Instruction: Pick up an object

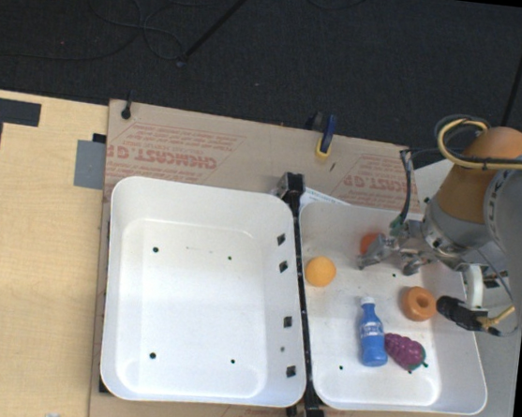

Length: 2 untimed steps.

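My gripper (393,259) hangs low over the far part of the right bin (465,393), open, with nothing seen between its fingers. A small red-orange object (369,241) lies just beside its left finger, partly hidden by it. An orange ball (320,272) rests near the divider. Closer to the front lie a blue bottle with a white cap (373,335) and a purple bunch of grapes (405,351), side by side. An orange ring-shaped piece (418,303) sits to the right of the gripper.
The left bin (126,233) stands beside the right one, with a black divider (292,282) between them. The grey arm and its orange band (492,175) come in from the right above the right bin's far corner. A blue clamp (325,137) holds the cardboard at the back.
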Motion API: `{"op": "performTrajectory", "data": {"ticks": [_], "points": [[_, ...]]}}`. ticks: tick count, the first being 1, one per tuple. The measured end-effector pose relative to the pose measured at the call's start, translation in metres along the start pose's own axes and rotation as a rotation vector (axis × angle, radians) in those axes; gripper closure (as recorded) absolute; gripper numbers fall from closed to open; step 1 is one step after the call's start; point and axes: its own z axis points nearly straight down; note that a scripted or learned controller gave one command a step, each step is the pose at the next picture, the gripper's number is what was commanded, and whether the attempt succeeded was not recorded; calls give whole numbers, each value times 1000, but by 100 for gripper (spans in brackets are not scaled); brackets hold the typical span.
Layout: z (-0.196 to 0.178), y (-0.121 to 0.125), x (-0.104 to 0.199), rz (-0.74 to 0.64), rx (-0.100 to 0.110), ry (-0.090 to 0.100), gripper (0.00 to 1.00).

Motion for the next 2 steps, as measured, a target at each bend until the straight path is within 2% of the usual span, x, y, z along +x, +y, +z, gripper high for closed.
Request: {"op": "performTrajectory", "data": {"ticks": [1,2], "points": [[0,1,76,-6,0,2,0],[-1,-62,33,2,-3,5,0]]}}
